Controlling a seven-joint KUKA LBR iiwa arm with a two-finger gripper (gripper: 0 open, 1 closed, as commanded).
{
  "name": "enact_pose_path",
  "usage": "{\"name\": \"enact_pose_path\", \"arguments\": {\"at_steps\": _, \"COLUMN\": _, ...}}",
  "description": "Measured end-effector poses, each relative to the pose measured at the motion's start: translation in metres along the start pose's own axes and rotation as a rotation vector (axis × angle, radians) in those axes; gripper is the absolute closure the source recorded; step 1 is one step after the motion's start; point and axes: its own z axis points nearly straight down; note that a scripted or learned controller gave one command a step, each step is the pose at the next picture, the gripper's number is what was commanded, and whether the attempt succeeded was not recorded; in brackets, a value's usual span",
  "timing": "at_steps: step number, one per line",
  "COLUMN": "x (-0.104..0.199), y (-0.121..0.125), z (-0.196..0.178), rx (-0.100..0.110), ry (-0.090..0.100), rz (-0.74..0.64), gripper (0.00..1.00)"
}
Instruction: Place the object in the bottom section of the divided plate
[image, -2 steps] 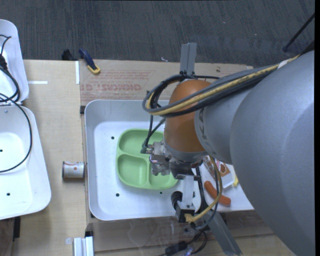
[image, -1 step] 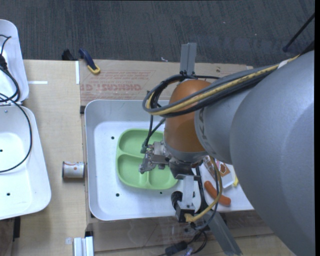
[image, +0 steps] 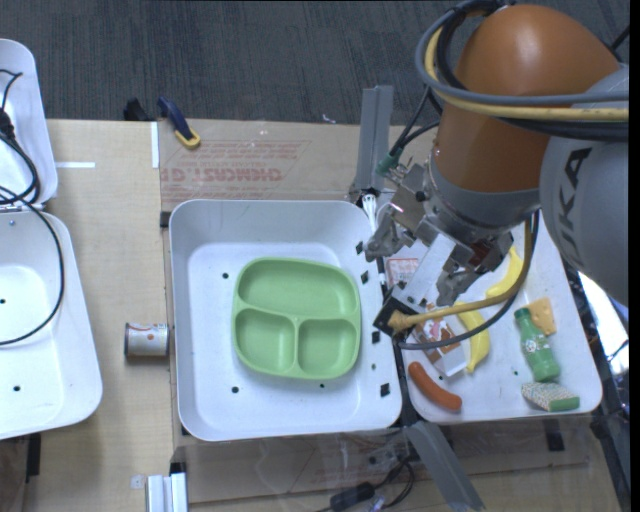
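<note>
**Arm low over right bin; divided plate in left bin**

Green divided plate (image: 297, 317) lies flat in the left bin (image: 190, 330), nothing in its sections. Right bin (image: 585, 385) holds a hot dog (image: 435, 388), banana (image: 482, 335), green bottle (image: 537, 345), sponge-like block (image: 551, 398), orange wedge (image: 541, 315), and a small carton (image: 447, 352). Small can (image: 147, 340) lies on the counter (image: 100, 150), left of the plate's bin. Gripper (image: 432, 280) hangs over the bin divide, wrist tilted left-down, cables looped around it. Finger spread: cannot tell. Mirrored print on cardboard (image: 260, 160), not legible.
</note>
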Motion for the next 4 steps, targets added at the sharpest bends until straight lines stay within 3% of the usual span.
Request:
{"name": "enact_pose_path", "arguments": {"at_steps": 1, "x": 0.000, "y": 0.001, "z": -0.007, "rx": 0.001, "ry": -0.008, "rz": -0.004, "gripper": 1.00}}
{"name": "enact_pose_path", "arguments": {"at_steps": 2, "x": 0.047, "y": -0.039, "z": 0.104, "rx": 0.004, "ry": -0.002, "rz": -0.265, "gripper": 1.00}}
{"name": "enact_pose_path", "arguments": {"at_steps": 3, "x": 0.047, "y": -0.039, "z": 0.104, "rx": 0.003, "ry": -0.001, "rz": -0.264, "gripper": 0.00}}
{"name": "enact_pose_path", "arguments": {"at_steps": 4, "x": 0.047, "y": -0.038, "z": 0.097, "rx": 0.005, "ry": -0.006, "rz": -0.265, "gripper": 1.00}}
